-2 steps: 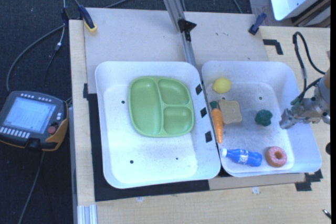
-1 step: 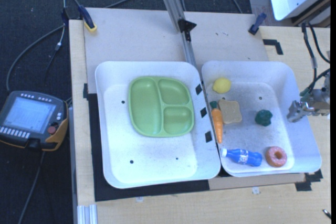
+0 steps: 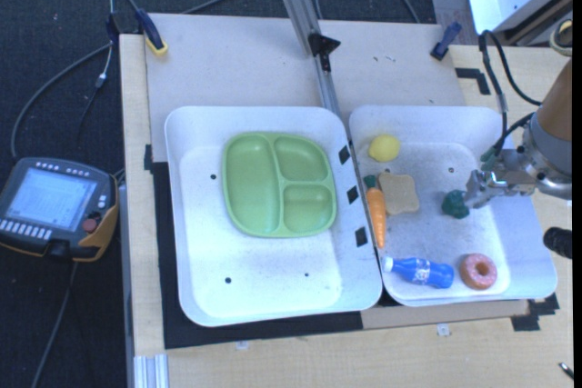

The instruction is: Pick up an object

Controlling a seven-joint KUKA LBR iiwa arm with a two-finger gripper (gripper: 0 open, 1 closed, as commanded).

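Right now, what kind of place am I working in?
Probably a robotics lab test bench: two white bins, toy food like a carrot and donut, and a teach pendant beside it.

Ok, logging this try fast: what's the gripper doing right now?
Gripper: in the right bin, right beside the dark green object; whether it grips it cannot be told.
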